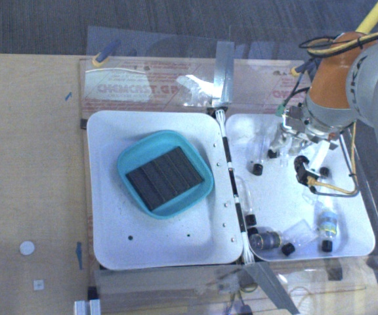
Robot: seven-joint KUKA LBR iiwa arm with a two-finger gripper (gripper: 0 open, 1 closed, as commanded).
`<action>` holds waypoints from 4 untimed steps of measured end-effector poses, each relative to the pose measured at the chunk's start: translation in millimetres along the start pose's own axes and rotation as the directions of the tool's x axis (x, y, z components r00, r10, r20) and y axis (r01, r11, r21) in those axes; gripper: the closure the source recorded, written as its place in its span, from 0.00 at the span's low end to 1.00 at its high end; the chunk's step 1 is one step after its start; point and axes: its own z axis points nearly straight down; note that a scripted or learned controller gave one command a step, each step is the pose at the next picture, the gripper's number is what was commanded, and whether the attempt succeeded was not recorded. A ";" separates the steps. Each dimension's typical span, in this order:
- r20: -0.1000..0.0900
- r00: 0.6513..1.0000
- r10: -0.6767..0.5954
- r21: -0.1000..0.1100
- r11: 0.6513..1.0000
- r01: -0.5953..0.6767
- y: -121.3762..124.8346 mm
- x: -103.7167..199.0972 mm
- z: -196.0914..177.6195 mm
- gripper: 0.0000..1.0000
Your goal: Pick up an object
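Grey arm [346, 77] reaches down over right bin [363, 222]

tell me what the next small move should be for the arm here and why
Probably a short move toward the near edge of the right bin before descending. The gripper sits over the far part of that bin, where only a small black piece lies close by, while the clear bottle and a dark cylinder lie nearer the front. The teal tray is in the left bin.

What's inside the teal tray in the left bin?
A dark ribbed rectangular slab lies inside the teal tray, covering most of its floor; whatever is beneath the slab is hidden.
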 end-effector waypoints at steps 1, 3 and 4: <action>-0.010 0.982 -0.190 0.036 0.981 0.190 43.4 -45.3 3.5 1.00; 0.003 1.000 -0.022 0.010 1.000 0.022 21.2 38.7 -110.0 1.00; 0.004 1.000 -0.023 0.006 1.000 0.023 22.2 39.2 -120.4 1.00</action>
